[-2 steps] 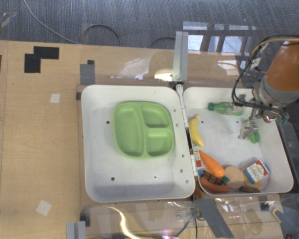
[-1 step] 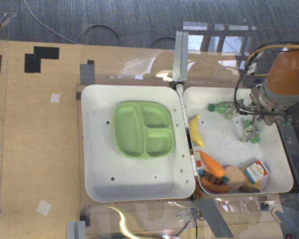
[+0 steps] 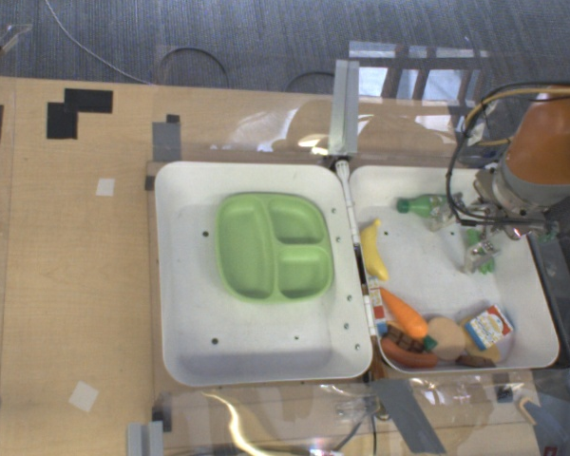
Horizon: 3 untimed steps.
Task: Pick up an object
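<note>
Jaws (image 3: 482,252) low in right bin (image 3: 541,297) — near green bottle (image 3: 418,204)

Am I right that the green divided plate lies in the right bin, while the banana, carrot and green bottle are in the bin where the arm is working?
Not quite: the camera view shows the green divided plate in the left bin. The banana, carrot and green bottle are indeed in the right bin, where the arm works.

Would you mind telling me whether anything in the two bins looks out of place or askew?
Nothing looks damaged or spilled. The green bottle lies on its side, and the carrot, sausage and small carton sit jumbled at the right bin's near edge.
</note>
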Each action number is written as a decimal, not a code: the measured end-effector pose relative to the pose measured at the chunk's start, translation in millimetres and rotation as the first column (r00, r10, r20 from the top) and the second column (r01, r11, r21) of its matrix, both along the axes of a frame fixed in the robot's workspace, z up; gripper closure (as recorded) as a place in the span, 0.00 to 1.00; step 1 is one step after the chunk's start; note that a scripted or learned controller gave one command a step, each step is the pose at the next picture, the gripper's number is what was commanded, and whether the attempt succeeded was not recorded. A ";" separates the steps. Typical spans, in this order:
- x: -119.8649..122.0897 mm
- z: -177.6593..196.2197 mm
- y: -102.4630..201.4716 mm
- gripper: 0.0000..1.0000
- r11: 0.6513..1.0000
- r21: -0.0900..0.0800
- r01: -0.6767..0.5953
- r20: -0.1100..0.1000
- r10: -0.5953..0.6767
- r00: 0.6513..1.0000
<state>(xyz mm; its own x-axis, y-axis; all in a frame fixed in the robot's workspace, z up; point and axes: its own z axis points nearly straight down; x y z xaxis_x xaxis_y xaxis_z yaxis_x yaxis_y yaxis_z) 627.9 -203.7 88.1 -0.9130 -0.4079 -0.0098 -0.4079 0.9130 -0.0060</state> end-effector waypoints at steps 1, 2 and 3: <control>-5.7 0.6 -0.9 0.00 0.895 -0.004 -0.447 0.000 0.447 0.895; -22.3 1.3 -0.6 0.00 0.829 -0.007 -0.559 0.000 0.559 0.829; -17.6 17.0 1.0 1.00 0.831 -0.014 -0.557 0.013 0.557 0.830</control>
